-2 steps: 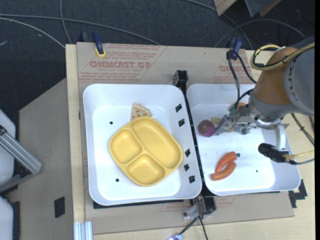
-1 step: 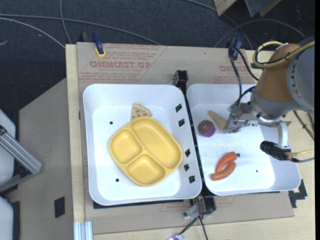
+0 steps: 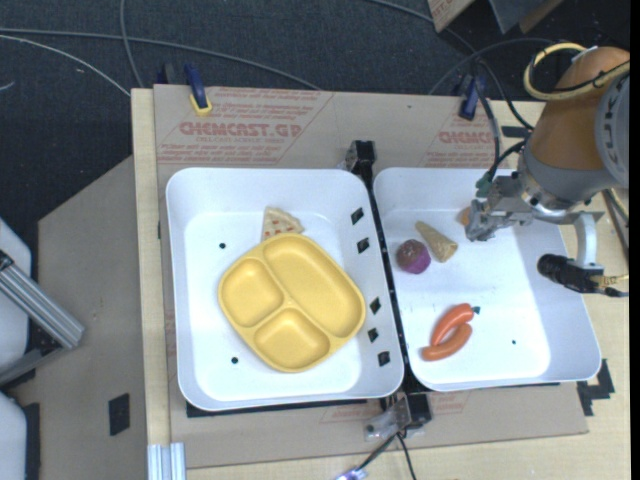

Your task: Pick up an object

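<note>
red and orange pepper-shaped toy [image 3: 449, 330]: nearest the camera in the right shallow white bin [image 3: 530, 353], lying free on the floor with bare plastic all round; probably the easiest pick, since nothing crowds it, though its curved body calls for a grasp across the narrow middle.
round purple onion-like toy [image 3: 413, 256]: further up the same bin, near the divider, just beside the cone; judged likely to roll if nudged off centre, so a descent straight over its top would suit it.
tan cone-shaped piece [image 3: 437, 240]: closest to the gripper, just beside the purple toy; a grasp should come across its width, away from the neighbour.
gripper [image 3: 480, 220]: over the upper part of the right bin, near the cone's far end, nothing visible between its fingers; whether the jaws are spread or pressed together cannot be told.
yellow three-compartment plastic tray [image 3: 290, 301]: lies in the left shallow white bin [image 3: 195, 348], well apart from the arm.
tan wedge-shaped piece [image 3: 281, 221]: partly hidden behind the tray's far edge, its full shape unclear.
fingertips and wrist: blurred into the grey housing, hard to make out.
</note>
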`<control>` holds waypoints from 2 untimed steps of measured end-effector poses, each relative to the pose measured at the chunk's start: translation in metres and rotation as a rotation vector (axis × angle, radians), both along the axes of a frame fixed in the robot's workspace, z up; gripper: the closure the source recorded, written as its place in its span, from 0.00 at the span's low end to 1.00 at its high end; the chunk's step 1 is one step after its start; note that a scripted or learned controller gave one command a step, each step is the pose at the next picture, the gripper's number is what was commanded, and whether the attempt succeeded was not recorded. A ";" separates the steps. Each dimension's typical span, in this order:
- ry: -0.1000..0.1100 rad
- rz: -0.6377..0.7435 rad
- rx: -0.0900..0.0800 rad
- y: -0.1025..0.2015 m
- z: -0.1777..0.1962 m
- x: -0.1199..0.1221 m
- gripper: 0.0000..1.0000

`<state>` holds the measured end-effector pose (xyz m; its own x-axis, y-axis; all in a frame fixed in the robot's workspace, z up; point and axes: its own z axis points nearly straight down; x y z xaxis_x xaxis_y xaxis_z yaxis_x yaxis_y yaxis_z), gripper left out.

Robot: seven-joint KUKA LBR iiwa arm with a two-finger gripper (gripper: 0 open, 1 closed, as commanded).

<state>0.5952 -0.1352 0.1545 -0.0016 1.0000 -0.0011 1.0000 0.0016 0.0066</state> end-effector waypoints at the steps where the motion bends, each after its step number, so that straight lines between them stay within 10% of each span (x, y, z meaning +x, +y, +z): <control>1: 0.001 -0.002 0.000 -0.005 0.052 -0.007 1.00; 2: 0.002 0.000 0.000 -0.005 0.086 -0.006 1.00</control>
<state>0.5889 -0.1406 0.2406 -0.0011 1.0000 -0.0008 1.0000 0.0011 0.0050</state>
